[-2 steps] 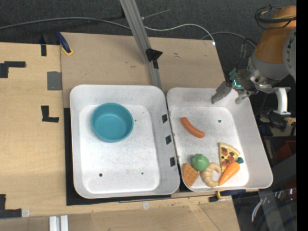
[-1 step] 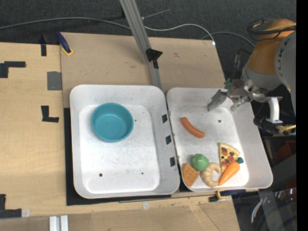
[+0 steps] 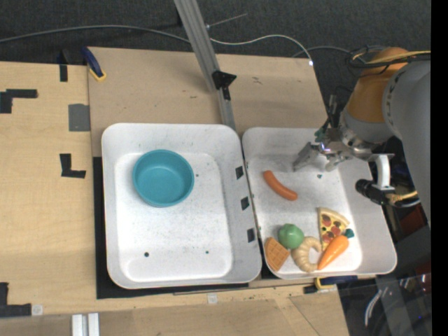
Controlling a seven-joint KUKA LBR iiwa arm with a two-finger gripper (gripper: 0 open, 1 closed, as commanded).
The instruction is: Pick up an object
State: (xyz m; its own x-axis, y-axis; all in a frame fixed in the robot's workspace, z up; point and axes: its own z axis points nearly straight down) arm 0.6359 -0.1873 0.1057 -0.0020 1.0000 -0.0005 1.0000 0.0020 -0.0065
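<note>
The right bin (image 3: 280, 142) holds a toy sausage (image 3: 280, 185) near its middle. At its front lie a green vegetable (image 3: 291, 234), a waffle piece (image 3: 276, 253), a beige pastry (image 3: 306, 255), a carrot (image 3: 332, 250) and a pizza slice (image 3: 332, 222). My gripper (image 3: 316, 160) hangs over the bin's back right part, behind and to the right of the sausage, with its fingers spread open and nothing between them.
A blue bowl (image 3: 163, 177) sits in the left bin (image 3: 175, 257). A slanted metal pole (image 3: 203, 47) rises behind the bins. The arm's orange band (image 3: 374, 82) and grey body crowd the right side.
</note>
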